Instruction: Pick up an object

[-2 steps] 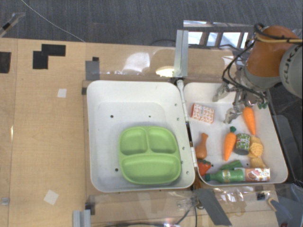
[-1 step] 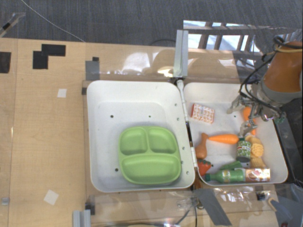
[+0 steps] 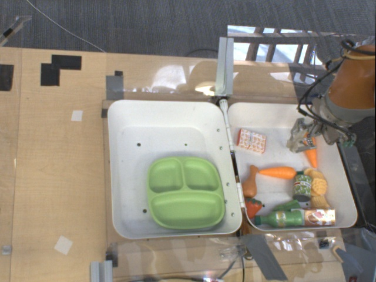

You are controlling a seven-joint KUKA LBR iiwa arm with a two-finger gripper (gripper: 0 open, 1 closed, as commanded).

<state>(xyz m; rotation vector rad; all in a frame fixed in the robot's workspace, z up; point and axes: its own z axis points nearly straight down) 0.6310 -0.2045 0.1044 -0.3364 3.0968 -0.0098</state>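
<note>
The claw (image 3: 305,137) hangs over the right bin (image 3: 351,187), above a small orange carrot piece (image 3: 311,156); whether it is spread or pressed together cannot be determined. Left of this piece lies a long carrot (image 3: 277,172). The left bin (image 3: 126,157) holds a green tray (image 3: 185,192).

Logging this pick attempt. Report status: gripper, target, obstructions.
Gripper low in right bin, upper right corner. Small orange carrot right beside it, not seen held. Green tray sits in left bin.
</note>
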